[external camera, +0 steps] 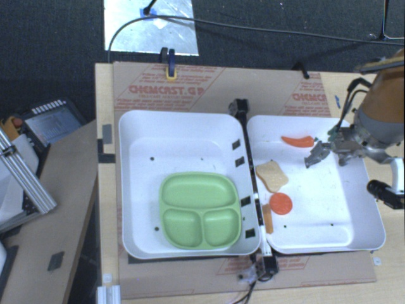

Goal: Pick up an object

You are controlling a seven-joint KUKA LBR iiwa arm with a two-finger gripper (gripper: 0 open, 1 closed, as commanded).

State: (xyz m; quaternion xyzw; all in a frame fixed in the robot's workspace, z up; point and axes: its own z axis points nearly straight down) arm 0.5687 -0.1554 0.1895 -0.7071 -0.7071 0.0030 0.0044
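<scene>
- A green divided plate is lying in the left bin.
- An orange round slice and a tan bread piece are sitting in the right bin.
- An orange pepper is resting farther back.
- The gripper is hovering beside the pepper, gripping nothing; its opening cannot be judged.

My bench carries a brown sheet printed in red under both bins. At the upper left of the frame a shiny metal plate lies on dark carpet, a black cable running across it. A yellow-and-black clamp grips the sheet's top edge. Far left sits a grey device beside an aluminium rail.
</scene>
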